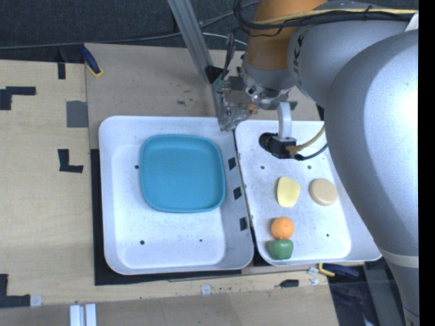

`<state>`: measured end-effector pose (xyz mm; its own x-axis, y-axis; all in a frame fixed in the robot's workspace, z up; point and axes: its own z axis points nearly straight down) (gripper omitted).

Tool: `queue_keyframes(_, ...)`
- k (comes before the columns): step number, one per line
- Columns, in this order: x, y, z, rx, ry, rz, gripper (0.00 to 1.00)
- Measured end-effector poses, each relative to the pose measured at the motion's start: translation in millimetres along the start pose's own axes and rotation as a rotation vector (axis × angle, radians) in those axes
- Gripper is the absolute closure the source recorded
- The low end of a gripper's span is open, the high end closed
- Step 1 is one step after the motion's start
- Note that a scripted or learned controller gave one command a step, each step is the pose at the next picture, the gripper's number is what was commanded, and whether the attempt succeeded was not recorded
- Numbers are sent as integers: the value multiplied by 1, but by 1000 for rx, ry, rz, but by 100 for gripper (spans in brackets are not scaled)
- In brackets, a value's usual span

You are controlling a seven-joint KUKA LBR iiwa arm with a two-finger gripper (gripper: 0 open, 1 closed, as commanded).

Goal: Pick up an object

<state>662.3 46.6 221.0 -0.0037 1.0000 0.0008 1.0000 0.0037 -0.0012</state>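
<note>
The tool [231, 117], whose state I cannot tell, hangs at the far rim of the right bin [340, 246], well apart from the yellow piece [287, 191], tan disc [323, 191], orange ball [282, 227] and green piece [279, 249], so probably no pick has begun.

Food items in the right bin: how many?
4: a yellow piece, a beige one to its right, an orange one nearer the camera, a green one touching it. The arm may hide more.
</note>
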Motion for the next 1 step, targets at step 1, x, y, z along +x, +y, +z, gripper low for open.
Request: queue_keyframes(1, 53, 9, -15, -2, 0, -1, 100)
